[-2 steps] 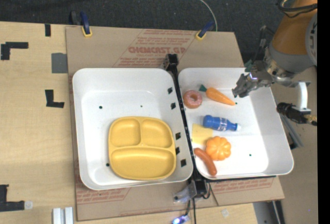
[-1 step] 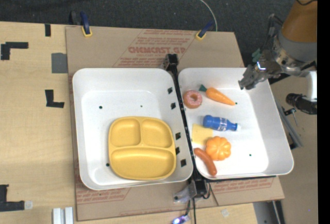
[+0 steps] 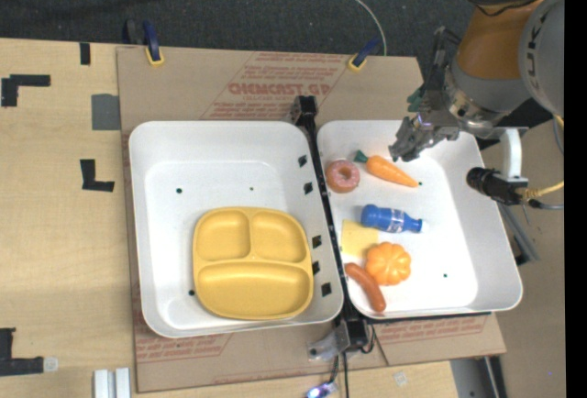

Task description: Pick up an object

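I judged myself to be in the approach, nothing lifted yet: my gripper (image 3: pixel 404 149) hung over the upper part of the right bin (image 3: pixel 477 281), and whether it was released or clenched I could not tell. The carrot (image 3: pixel 393 171) lay just beside and below it, seemingly not touching, with the donut (image 3: pixel 343 175) to its left. The next move, I thought, called for lowering squarely over the carrot and closing across its width

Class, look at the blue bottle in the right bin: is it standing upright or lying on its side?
Lying on its side. The bottle shows its full length along the bin floor, its white end pointing right.
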{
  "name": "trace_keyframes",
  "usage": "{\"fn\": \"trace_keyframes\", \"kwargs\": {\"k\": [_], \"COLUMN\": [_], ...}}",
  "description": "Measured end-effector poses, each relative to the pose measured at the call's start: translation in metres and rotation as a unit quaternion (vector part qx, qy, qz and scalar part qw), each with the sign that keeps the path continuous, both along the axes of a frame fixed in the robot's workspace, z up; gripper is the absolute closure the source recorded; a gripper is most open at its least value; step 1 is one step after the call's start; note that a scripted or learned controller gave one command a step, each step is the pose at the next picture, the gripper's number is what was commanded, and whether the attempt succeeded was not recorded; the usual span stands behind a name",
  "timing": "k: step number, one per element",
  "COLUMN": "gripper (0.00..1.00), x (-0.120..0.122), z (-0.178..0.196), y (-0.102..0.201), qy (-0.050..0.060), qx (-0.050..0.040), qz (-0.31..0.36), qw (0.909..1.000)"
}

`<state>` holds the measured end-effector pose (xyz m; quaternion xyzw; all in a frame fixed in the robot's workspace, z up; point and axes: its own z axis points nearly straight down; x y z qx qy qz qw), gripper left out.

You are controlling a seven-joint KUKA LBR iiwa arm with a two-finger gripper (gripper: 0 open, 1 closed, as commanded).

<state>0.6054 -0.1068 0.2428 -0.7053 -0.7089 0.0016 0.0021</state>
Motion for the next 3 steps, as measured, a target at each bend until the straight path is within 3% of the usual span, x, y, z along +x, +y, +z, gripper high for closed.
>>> {"fn": "trace_keyframes", "kwargs": {"k": [2, 3], "gripper": [1.0, 1.0], "x": [0.003, 0.009], "z": [-0.028, -0.024], "y": [0.109, 0.173], "qy": [0.001, 0.0], "qx": [0.0, 0.0001], "qz": [0.0, 0.002], "qw": [1.0, 1.0]}}
